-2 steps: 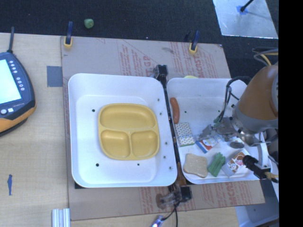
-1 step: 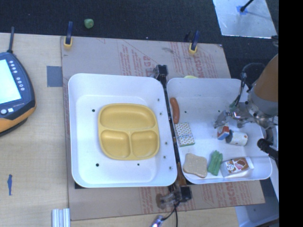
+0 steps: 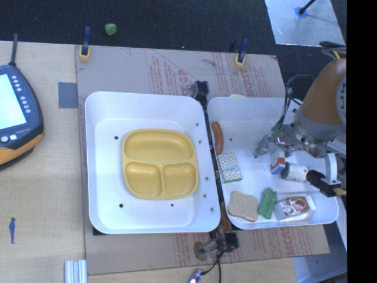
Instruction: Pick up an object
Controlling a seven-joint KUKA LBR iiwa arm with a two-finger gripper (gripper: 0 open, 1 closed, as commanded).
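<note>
Carton (image 3: 294, 207) below gripper (image 3: 268, 147)

Two shallow white plastic bins (image 3: 97, 158), one yellow three-compartment plastic tray (image 3: 159, 162), one orange-brown toy sausage (image 3: 217, 137), one tan toy bread slice (image 3: 242, 206), one green ridged toy vegetable (image 3: 268, 203), one small patterned rectangular packet (image 3: 230, 167), one printed flat carton (image 3: 294, 207)

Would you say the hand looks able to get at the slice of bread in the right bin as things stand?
Probably yes: the slice of bread lies flat near the front of the right bin with nothing on top, the green block just beside it, and the hand hangs over the same bin.
</note>
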